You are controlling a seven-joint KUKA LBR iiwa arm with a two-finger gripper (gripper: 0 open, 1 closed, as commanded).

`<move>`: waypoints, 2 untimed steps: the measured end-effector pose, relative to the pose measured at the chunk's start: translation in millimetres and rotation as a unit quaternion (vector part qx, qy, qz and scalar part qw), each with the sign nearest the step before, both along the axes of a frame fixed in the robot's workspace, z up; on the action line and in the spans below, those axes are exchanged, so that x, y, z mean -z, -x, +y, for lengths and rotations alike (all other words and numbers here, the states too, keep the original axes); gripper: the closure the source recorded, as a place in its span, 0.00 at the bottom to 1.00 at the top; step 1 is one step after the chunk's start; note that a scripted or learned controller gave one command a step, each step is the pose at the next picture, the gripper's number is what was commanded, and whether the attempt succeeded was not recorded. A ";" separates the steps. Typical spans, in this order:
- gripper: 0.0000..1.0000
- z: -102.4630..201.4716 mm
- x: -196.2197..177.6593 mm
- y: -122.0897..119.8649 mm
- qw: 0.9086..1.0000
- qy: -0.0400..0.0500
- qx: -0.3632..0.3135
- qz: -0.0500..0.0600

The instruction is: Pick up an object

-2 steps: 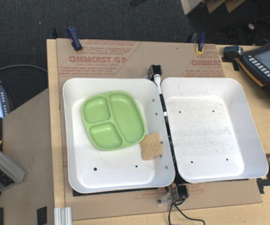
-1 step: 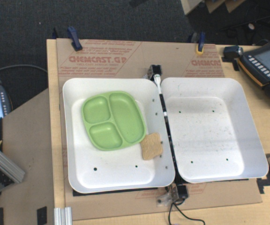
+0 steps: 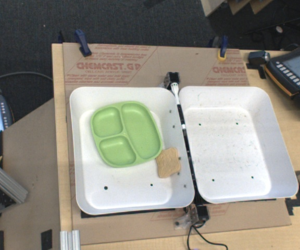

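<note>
A green plate (image 3: 125, 134) with three compartments lies tilted in the left white bin (image 3: 87, 191). A small tan piece, like a slice of toast (image 3: 168, 163), rests just off the plate's lower right corner, close to the bin's right wall.
The right white bin (image 3: 233, 145) sits beside the left one, sharing a dark divider rail (image 3: 183, 139). Both bins rest on a brown board (image 3: 113, 61) clamped at the back. A black tablet (image 3: 290, 74) lies at the far right edge.
</note>
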State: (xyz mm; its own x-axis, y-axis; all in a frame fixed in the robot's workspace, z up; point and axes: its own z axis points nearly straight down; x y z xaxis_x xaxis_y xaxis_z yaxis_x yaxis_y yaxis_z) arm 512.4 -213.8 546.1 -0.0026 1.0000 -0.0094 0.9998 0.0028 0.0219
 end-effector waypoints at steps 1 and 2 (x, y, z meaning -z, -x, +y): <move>1.00 29.2 109.0 34.9 1.000 -0.007 0.001 0.016; 1.00 -12.3 4.5 12.5 1.000 0.000 0.002 0.004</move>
